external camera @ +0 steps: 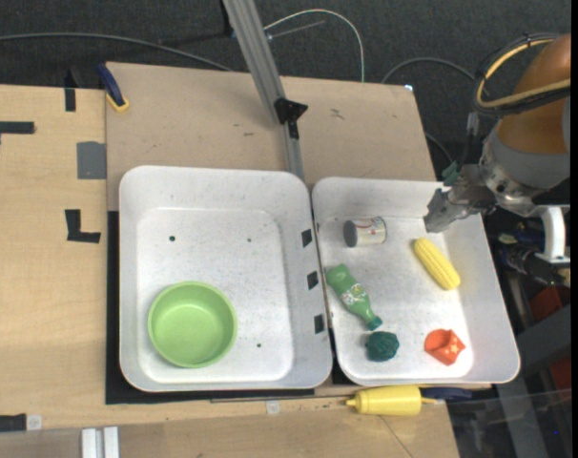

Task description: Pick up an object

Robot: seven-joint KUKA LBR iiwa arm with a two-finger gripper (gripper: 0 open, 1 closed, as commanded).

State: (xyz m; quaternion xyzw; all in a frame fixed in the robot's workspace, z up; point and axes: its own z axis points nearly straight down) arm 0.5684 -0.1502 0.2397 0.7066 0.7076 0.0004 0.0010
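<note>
The table (203, 122) is a flat tan board with a dull, paper-like face. On it sit two shallow white bins with rounded corners and speckled floors, side by side and touching. The left bin (213, 194) holds a round, smooth, lime-green bowl (192, 323) in its near left corner.

The arm (532, 113) reaches in from the right, its grey body and orange band bulky above the right bin (480, 284). Its wrist slants down and left, putting the pincer (440, 213) over that bin's far right part, just above the corn; the tips are a grey blur, so I cannot tell how they stand, and nothing seems to be between them.

In the right bin lie the things to pick: a green plastic bottle (353, 296) lying slantwise near the middle, a yellow, knobbly corn (436, 262) just right of centre, a small grey-and-white can (364, 231) on its side near the far edge, a red, angular piece (444, 345) in the near right corner, and a dark green, lumpy piece (382, 345) beside the bottle's lower end.

A smooth yellow handle (388, 401) lies on the table just in front of the right bin.
</note>
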